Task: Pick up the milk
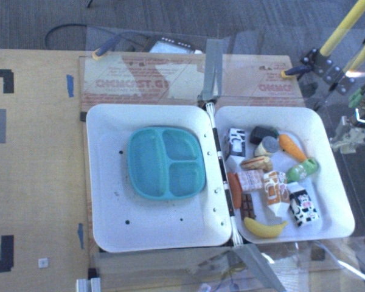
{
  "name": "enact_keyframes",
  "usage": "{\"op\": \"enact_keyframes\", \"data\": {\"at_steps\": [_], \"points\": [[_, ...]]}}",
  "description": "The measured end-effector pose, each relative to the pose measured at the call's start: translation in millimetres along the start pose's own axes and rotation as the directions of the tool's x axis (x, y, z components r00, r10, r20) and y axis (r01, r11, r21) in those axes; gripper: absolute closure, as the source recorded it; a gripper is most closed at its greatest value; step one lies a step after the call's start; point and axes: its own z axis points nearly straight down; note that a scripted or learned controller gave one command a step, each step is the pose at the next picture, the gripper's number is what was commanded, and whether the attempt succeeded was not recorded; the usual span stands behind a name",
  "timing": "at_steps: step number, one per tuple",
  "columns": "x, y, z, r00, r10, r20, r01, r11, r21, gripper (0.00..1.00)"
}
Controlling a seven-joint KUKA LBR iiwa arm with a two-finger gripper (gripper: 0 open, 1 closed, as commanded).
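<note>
White plastic makes up the two shallow bins, the largest things on the pale wooden bench [36, 163]: the left bin [106, 224] and the right bin [336, 181] sit side by side, their inner rims touching. One teal plate [152, 163] with three compartments lies flat in the middle of the left bin. The right bin holds a crowded heap of about a dozen small toy foods. One milk [303, 207], a cow-spotted carton, lies near that bin's front right corner, just beside the tip of one yellow banana [264, 227] that curves along the front wall. One black-and-white carton [236, 142] stands at the back left, next to the dividing rims. One orange carrot [291, 148] slants at the back right, with one green piece [302, 170] just below it. One orange-and-white box [275, 187] lies in the middle, one red sausage [233, 189] by the left wall, and one brown chocolate bar [248, 207] beside it. The dark and grey pieces at the back overlap and are too blurred to name. The gripper [351, 135] is a pale blur outside the right bin's right wall, apart from the milk; whether it is apart or together cannot be told.
</note>
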Motion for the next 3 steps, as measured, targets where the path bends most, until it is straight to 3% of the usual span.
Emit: {"op": "enact_keyframes", "data": {"at_steps": [3], "points": [[1.2, 3.2, -30.7, 1.000, -0.006, 0.004, 0.006, 1.000, -0.007, 1.00]]}}
